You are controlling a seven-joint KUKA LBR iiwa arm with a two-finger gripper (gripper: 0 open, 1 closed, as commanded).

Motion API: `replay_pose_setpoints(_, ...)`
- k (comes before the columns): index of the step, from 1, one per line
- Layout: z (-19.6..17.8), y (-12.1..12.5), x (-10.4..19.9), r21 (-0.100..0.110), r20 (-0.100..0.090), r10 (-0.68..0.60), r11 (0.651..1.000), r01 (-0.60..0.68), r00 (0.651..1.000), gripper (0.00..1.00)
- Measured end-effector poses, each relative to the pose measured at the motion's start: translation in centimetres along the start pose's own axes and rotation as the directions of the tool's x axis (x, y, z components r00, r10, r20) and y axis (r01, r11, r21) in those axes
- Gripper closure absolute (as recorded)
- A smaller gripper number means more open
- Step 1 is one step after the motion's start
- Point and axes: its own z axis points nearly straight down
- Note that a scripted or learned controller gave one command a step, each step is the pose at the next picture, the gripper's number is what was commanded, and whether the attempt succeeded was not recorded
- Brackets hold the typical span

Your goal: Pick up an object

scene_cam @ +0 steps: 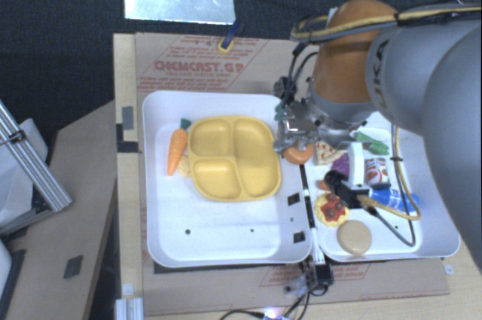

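My gripper [291, 136] hangs over the divider between the two white bins, at the right edge of the left bin [218, 239]. A small orange-brown toy [299, 154] lies directly beneath it, partly covered by the gripper body. The right bin [425, 236] holds a pizza slice [326, 152], a purple piece [340, 163], a white can with a red label [375, 172], a blue item [393, 199], a small round pizza [332, 209], a tan disc [354, 237] and a green piece [373, 138]. The arm hides the bin's far part.
A yellow divided plate [230, 158] fills the upper middle of the left bin, with a toy carrot [176, 149] along its left side. A black cable [392, 220] loops across the right bin. A cardboard sheet [199, 64] lies beyond the bins.
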Motion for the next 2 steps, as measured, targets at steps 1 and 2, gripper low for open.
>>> replay_pose_setpoints(1,-1.4,-0.2,-1.3,-0.001,0.000,0.001,1.000,-0.001,1.000,1.00)
replay_pose_setpoints(2,0.4,-0.1,-1.0,0.001,0.001,0.000,1.000,0.000,1.000,1.00)
